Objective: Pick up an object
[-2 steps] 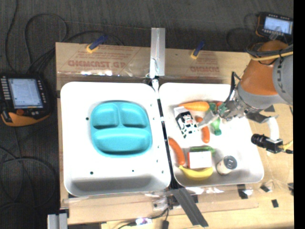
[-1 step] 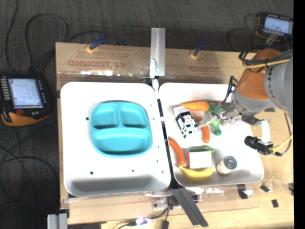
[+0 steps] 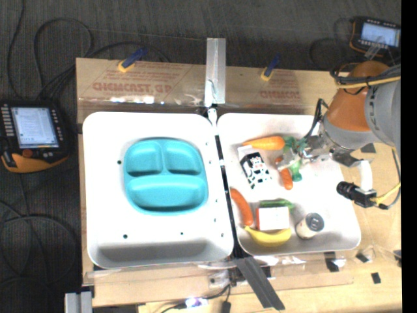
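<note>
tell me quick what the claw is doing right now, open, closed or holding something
Claw: cannot be told. It sits low in the right bin, among the small carrot and a green toy, and nothing is clearly held.

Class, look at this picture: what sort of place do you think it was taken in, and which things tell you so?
Probably a robotics lab or test bench. A robot arm reaches over two white bins, one holding toy food; a handheld control screen and loose cables lie on the carpet beside the bench.

Blue divided tray (image 3: pixel 165 175) in left bin (image 3: pixel 104 240); end effector (image 3: pixel 306 150) above toy carrot (image 3: pixel 263 143) in right bin (image 3: pixel 339 230).
</note>
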